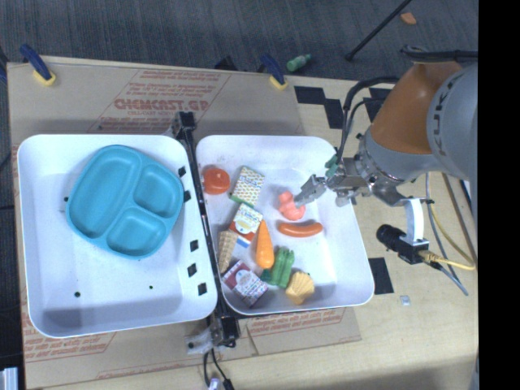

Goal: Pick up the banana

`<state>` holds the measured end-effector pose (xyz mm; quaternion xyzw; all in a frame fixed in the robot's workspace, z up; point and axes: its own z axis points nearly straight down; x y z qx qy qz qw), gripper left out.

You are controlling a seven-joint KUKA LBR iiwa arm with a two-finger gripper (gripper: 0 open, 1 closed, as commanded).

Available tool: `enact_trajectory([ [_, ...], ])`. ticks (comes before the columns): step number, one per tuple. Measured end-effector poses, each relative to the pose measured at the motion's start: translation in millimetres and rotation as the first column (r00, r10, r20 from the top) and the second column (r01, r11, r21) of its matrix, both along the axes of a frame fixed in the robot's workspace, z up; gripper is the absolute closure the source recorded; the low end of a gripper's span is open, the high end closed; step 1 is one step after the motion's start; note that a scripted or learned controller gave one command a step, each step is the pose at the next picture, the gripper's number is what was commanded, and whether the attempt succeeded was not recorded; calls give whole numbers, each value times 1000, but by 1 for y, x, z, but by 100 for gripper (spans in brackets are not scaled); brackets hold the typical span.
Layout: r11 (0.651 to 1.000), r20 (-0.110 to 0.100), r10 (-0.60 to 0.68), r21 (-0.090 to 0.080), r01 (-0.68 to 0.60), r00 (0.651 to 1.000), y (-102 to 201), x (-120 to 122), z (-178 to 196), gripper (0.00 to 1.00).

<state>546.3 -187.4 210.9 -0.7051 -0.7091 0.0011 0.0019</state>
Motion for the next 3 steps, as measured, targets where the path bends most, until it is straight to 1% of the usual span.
enact_trajectory([
  [1, 995, -1, -100, 0, 100, 995, 54, 63, -80, 0],
  [2, 997, 0, 74, 1, -74, 997, 94, 22, -120, 0],
  [3, 999, 1, -53, -1, 53, 999, 153, -9, -19, 0],
])
